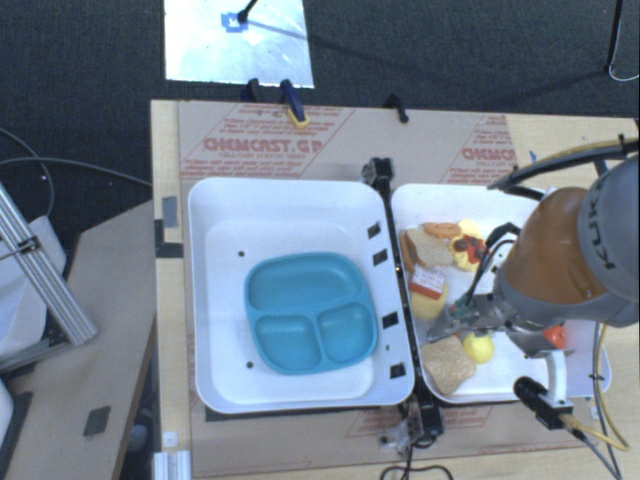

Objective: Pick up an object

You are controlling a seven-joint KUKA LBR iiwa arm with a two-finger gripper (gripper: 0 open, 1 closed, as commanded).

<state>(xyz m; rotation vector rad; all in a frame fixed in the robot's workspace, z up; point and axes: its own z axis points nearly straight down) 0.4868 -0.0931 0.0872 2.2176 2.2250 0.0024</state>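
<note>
Overhead, two white bins (215,228) on a cardboard-topped bench (260,138) over dark carpet (80,58); pincer (452,318) state unclear

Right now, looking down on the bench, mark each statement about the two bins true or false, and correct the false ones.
1. A blue divided tray lies in the left bin. True.
2. The arm reaches over the left bin. False: it is over the right bin.
3. The food items are piled in the right bin. True.
4. The blue tray has toy food in its compartments. False: its compartments show no food.
5. A small yellow item lies beside the slice of bread. True.
</note>
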